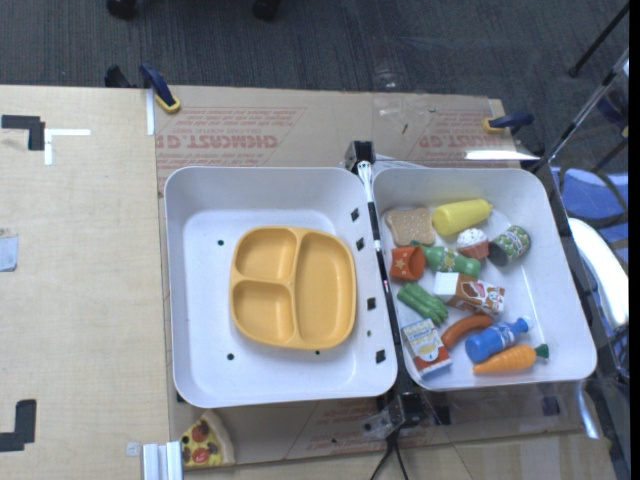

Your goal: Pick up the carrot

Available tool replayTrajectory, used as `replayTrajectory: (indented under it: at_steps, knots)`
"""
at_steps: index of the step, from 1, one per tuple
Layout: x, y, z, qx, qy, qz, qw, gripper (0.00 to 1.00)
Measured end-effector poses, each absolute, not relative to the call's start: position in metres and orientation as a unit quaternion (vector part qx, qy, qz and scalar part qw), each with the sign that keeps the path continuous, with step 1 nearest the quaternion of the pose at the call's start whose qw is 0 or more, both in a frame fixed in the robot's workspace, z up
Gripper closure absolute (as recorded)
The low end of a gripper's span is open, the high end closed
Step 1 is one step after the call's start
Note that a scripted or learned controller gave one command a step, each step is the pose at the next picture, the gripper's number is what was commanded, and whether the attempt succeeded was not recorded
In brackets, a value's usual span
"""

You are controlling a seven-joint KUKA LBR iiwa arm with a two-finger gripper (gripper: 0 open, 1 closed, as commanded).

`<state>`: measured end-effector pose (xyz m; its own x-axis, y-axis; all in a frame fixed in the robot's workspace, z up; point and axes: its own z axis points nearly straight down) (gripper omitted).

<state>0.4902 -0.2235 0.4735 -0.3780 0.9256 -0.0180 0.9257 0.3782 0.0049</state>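
carrot (506, 360) lies flat in right bin (565, 268) near corner, touching blue bottle (492, 339) | end effector state: cannot tell

Red printed lettering is seen upside down on the flat brown cardboard sheet (250, 133) under the bins; it appears to read "CHEMCAST GP", repeated at the sheet's right end. Print on the small food cartons is too small to be read.
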Motion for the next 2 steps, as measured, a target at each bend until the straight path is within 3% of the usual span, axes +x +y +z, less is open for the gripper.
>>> replayTrajectory:
  at_steps: [1,2]
  knots:
    - [0.4903,-0.2235,0.4735,0.558,0.830,-0.0030,0.009,0.00]
    - [0.4927,-0.2235,0.4822,0.556,0.831,-0.0035,0.010,1.00]
